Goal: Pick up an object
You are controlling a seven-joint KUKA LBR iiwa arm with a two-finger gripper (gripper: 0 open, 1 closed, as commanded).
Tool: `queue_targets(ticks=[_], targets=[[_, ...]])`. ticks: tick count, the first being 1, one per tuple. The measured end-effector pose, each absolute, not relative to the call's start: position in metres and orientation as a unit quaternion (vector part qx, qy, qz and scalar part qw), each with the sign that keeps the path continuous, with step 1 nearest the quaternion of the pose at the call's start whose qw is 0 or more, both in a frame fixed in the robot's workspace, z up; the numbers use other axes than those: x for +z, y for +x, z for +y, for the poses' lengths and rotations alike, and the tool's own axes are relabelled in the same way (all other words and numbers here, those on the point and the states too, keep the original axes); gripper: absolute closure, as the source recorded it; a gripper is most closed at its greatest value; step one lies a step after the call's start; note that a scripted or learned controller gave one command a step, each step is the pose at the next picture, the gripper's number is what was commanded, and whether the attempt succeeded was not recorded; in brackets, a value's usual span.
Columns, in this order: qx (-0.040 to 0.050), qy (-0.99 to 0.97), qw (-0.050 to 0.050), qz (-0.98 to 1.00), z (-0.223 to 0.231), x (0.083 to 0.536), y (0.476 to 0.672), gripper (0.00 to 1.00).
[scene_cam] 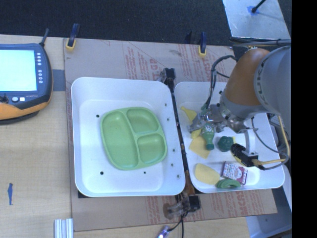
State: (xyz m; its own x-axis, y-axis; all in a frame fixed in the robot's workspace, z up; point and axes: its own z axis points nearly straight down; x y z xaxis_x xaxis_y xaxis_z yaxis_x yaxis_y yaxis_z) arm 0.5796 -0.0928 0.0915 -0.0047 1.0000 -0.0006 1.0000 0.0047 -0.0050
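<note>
Camera view: the metal two-finger end effector (205, 119) is lowered into the right-hand white bin (267, 182), over a small green bottle (208, 136) lying among yellow pieces; its grip state cannot be told. A green compartment plate (132, 138) is seen in the left-hand white bin (84, 133).

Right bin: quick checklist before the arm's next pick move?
1. Hand over the right bin: ok, it sits low among the items.
2. Item between the fingers: cannot tell, the wrist hides them.
3. Reachable targets: ok, green bottle, yellow pieces, pink carton lie loose.
4. Clutter at the hand: not ok, bottle and yellow pieces crowd together.
5. Cable clear of items: cannot tell.
6. Green tray in the left bin: ok, out of the way.
</note>
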Motion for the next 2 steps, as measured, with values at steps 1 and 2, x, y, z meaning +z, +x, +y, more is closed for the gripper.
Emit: queue_targets(ticks=[1, 2], targets=[[0.0023, -0.705, 0.002, -0.709, -0.0943, 0.0915, 0.5762, 0.0], [0.0025, -0.705, 0.003, -0.709, -0.1031, 0.0916, 0.572, 0.0]])
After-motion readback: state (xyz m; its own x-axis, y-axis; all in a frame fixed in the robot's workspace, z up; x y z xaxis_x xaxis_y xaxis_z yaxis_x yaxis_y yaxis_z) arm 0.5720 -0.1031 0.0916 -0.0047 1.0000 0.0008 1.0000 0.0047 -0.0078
